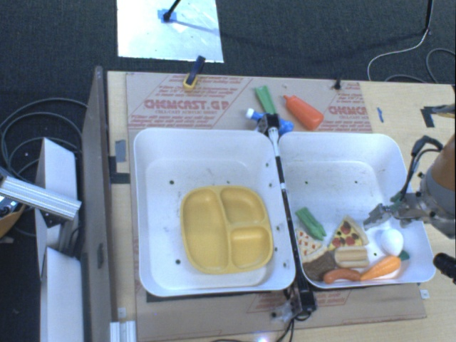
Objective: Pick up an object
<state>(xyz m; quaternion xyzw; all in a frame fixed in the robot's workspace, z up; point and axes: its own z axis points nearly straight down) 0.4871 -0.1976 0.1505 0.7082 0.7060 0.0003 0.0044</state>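
While the arm [436, 191] hangs over the right bin [335, 164], jaws near white egg [390, 241], their spread impossible to tell

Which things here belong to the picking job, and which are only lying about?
For the job:
gripper
right bin
toy food in it: pizza slice, egg, carrot, green piece

Lying about:
yellow tray in the left bin
orange toy behind the bins

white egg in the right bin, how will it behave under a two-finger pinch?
The egg looks smooth and rounded, so it may squirt out of a pinch. If nudged it probably rolls, though the carrot below it and the bin wall may stop it.
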